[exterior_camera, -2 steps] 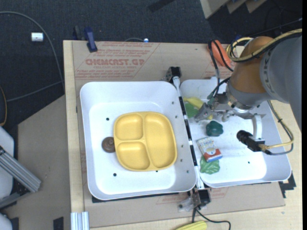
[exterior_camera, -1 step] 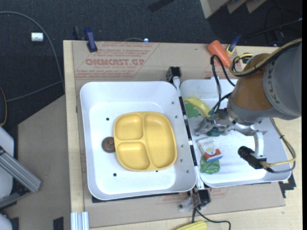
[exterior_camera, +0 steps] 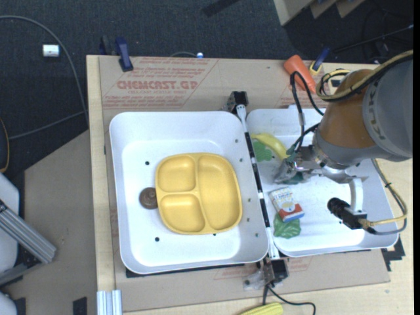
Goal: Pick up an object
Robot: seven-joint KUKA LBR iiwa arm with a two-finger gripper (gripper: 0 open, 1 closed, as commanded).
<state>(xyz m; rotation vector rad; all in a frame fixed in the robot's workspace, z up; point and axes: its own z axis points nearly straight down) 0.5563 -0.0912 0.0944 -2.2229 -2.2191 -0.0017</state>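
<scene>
Yellow curved plastic banana [exterior_camera: 272, 144], long axis slanting up-left to down-right, just up-left of metal two-finger gripper [exterior_camera: 289, 169] in right white shallow bin [exterior_camera: 314, 241]; gripper's opening impossible to tell.

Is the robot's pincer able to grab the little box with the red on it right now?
Probably yes. The little box lies in the open in the right bin, with a green thing just below it and nothing on top. The pincer hangs close above it in the same bin.
</scene>
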